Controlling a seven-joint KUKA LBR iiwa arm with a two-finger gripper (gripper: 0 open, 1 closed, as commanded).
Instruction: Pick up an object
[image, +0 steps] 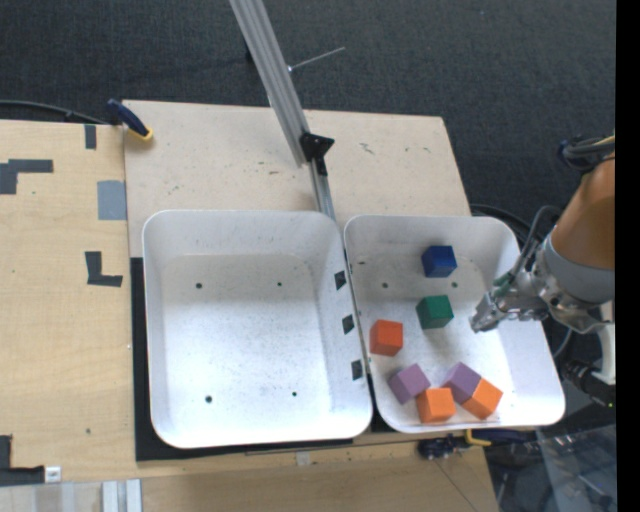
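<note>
Right bin (520, 400), contents as you found them: one blue cube (438, 261) toward the far side; one green cube (434, 311) just nearer than it; one red-orange cube (386, 337) near the bin's left wall; at the near side, a cluster of two purple cubes (408, 381) (463, 380) and two orange cubes (434, 404) (484, 398), touching or nearly so.

Left bin (160, 300): no cubes noted in it.

Gripper (487, 317): you had it over the right bin's right side, just right of the green cube and apart from it, nothing between its tips. Whether it was spread or closed, the view was too small and blurred to say.

Step in hand, by judgement: approach to a pick, no cube yet taken.

Handling notes for you:
- The green cube was the nearest candidate and stood free on all sides, so it would have been the cleanest target.
- The blue cube also stood alone, a fair second choice.
- The near cluster was a poor choice; crowded neighbours could have blocked a clean descent.
- You would have done well to centre over the chosen cube before descending, squared to its flat faces.
</note>
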